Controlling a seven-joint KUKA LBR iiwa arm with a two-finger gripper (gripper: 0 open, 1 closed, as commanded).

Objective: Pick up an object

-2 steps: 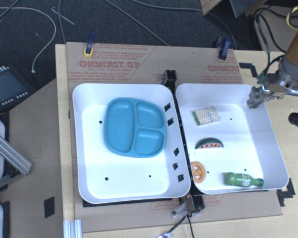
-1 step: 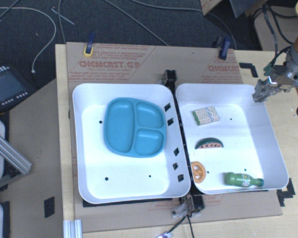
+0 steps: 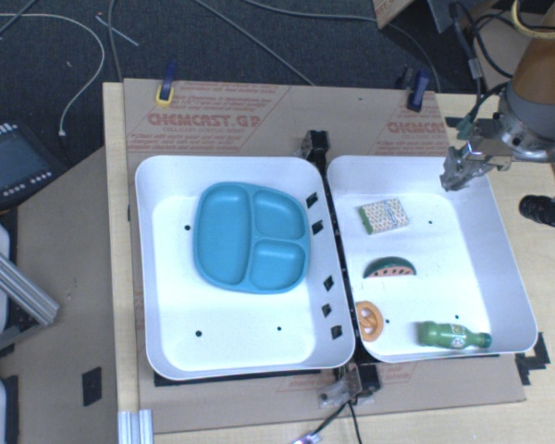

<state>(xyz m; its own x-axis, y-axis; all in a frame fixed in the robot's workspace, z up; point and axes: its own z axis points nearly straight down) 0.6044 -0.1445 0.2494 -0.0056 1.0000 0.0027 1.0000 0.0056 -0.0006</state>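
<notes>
Where bins meet: four objects [image 3: 385, 215], one plate [image 3: 252, 237].

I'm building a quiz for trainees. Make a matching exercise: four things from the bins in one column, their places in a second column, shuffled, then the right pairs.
Things:
1. blue divided plate
2. green bottle
3. pretzel
4. patterned packet

Places:
A. right bin, near edge, lying on its side
B. right bin, near left corner, by the divider
C. middle of the left bin
D. right bin, far half, above the watermelon slice

Pairs: 1-C, 2-A, 3-B, 4-D
</notes>
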